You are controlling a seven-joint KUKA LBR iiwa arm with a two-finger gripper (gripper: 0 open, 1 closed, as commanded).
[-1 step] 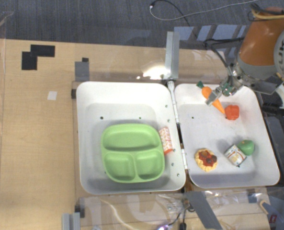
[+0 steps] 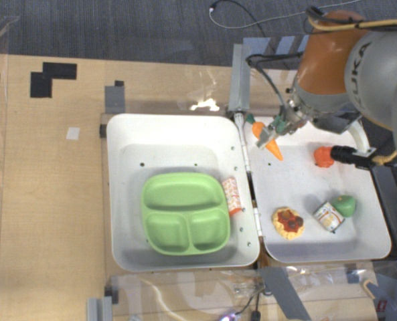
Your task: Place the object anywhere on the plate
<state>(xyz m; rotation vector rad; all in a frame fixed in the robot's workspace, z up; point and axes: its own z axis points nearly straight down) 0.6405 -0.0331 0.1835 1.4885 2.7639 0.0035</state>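
A green divided plate (image 2: 185,212) lies in the left bin (image 2: 128,139). An orange toy carrot (image 2: 270,146) with a green top lies in the far left corner of the right bin (image 2: 372,239). My gripper (image 2: 277,130) hangs right over the carrot's upper end, at or just above it. Whether it touches the carrot is unclear from this slant.
A small striped packet (image 2: 231,194) leans against the plate's right rim near the wall between the bins. In the right bin lie a red-orange toy (image 2: 323,156), a small pizza toy (image 2: 288,222), a labelled can (image 2: 328,217) and a green fruit (image 2: 346,205).
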